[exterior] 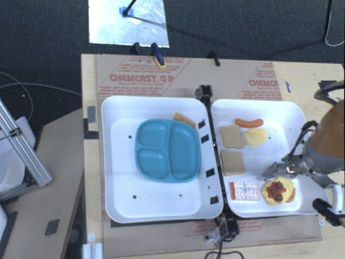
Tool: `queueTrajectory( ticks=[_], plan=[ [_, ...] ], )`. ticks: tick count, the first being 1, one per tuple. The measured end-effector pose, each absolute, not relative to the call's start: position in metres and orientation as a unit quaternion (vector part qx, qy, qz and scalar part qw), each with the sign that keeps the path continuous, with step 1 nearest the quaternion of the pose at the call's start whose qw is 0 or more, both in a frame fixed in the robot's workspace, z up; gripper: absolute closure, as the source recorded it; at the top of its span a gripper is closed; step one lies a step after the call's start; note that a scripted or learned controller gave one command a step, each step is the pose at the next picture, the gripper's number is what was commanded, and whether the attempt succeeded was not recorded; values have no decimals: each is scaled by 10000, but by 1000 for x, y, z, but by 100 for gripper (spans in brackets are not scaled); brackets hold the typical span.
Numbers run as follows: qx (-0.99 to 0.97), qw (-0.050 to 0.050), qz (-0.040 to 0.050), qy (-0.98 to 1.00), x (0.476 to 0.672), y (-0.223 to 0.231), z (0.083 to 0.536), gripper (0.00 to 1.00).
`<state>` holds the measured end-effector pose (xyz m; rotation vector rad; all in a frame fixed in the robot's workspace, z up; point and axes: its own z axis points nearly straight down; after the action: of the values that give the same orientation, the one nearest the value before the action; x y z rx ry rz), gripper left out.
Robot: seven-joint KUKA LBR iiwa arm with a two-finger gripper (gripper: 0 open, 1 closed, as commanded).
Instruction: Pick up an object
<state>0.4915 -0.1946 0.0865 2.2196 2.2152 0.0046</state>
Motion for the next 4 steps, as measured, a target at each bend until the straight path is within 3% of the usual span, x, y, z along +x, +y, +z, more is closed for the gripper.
queueTrajectory(
  ticks=[1, 2, 3, 4],
  plan=[
    [7066, 29, 13, 7076, 493, -194, 96, 100],
    [7035, 56, 42, 7107, 545, -158, 185, 100],
    [7021, 73, 80, 7120, 537, -76, 348, 100],
    [7039, 82, 74, 7102, 567, -45, 524, 100]
  ],
)
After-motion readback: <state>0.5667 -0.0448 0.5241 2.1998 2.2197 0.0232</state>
